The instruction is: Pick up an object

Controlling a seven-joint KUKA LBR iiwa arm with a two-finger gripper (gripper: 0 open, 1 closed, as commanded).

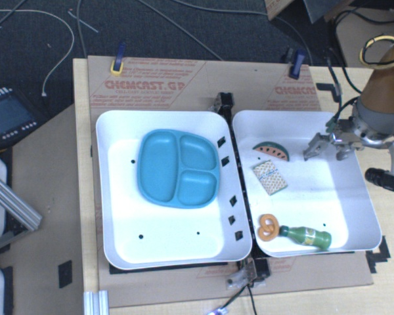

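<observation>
The counter (184, 77) carries two shallow white bins side by side. The left bin (118, 195) holds a blue divided plate (177, 168), lying flat near the middle. The right bin (354, 195) holds the small things that the task could mean: a green bottle (306, 236) lying on its side by the near wall, a patterned packet (270, 176) near the middle, a watermelon slice (272, 151) just behind it, and a pretzel (268, 227) touching the bottle's cap end.

The arm (381, 104) reaches in from the right, and the claw (328, 144) hangs over the far right part of the right bin. Its fingers look spread apart, with nothing between them, so it grasps nothing.

The risks, as I judge them, come from position and shape. The claw stands well apart from every object, over bare bin floor, so a straight descent closes on air. The packet lies flat and may slip under the fingertips. The bottle can roll if struck off-centre, and with the pretzel touching it a grasp there may catch both or knock one away. The bin wall near the bottle could block a finger.
</observation>
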